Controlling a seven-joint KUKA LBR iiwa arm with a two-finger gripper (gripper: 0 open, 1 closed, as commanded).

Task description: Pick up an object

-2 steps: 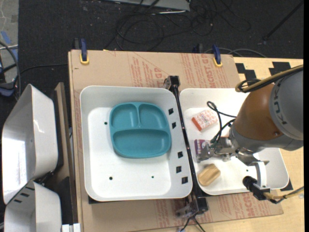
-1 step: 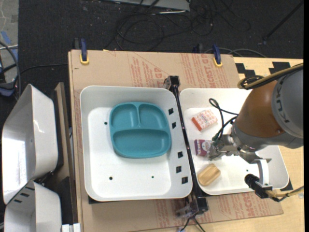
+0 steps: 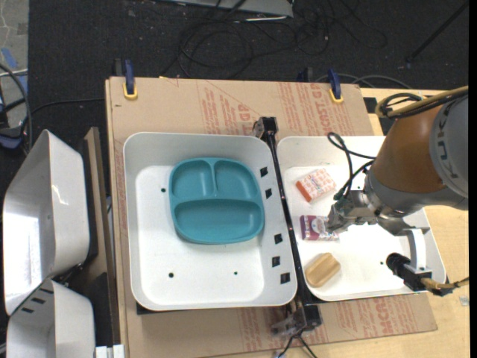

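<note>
The small purple-and-white foil packet (image 3: 316,228) lies flat on the floor of the right-hand white bin (image 3: 373,286), near the bin's left wall, its long axis running roughly left-right across the camera view. The gripper (image 3: 337,222) is down at the packet's right end, touching or just over it; the wrist blocks the tips, so can't tell whether it's wide, narrow or already gripping, & nothing shows the packet clamped. So the key relation: packet sits just left of the gripper, stretching away from it toward the divider betw. the two bins. Judging from that, a grab would catch only the right end unless the arm shifts a bit left. Other candidates in the same bin: a red-and-white rectangular packet (image 3: 314,184) just behind the purple one, tilted diagonal, and a tan oblong bread-like piece (image 3: 323,269) just in front, nearer the front rim. Both near but apart from the purple packet, so some room either side, though tight toward the left wall. Bare bin floor to the right of the gripper, under the grey-and-orange arm (image 3: 417,162), gives space to back out. The left-hand white bin (image 3: 149,274) holds a teal divided plastic plate (image 3: 216,201), well apart, w/ the divider in between.
</note>
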